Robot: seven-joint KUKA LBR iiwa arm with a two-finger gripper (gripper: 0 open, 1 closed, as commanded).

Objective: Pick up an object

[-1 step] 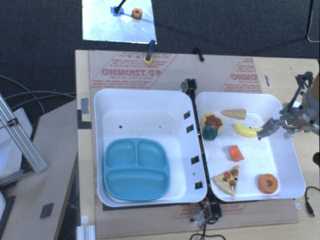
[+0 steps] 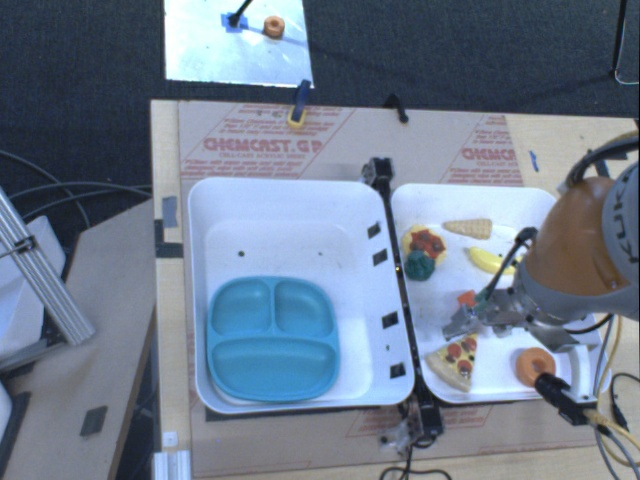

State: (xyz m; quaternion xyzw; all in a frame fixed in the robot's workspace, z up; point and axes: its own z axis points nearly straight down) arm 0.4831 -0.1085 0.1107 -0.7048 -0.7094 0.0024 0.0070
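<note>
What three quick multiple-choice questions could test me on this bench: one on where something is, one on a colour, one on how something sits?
1. Where is the gripper?
A. over the left bin
B. over the right bin
C. off the bench

2. What colour is the tray?
A. blue
B. red
C. yellow

3. How does the tray sit?
A. flat in the left bin
B. propped on the bin's wall
C. upside down on the floor

Answers: 1 B, it hangs in the right bin just above the pizza slice. 2 A, it is light blue. 3 A, its three hollows face up.
</note>
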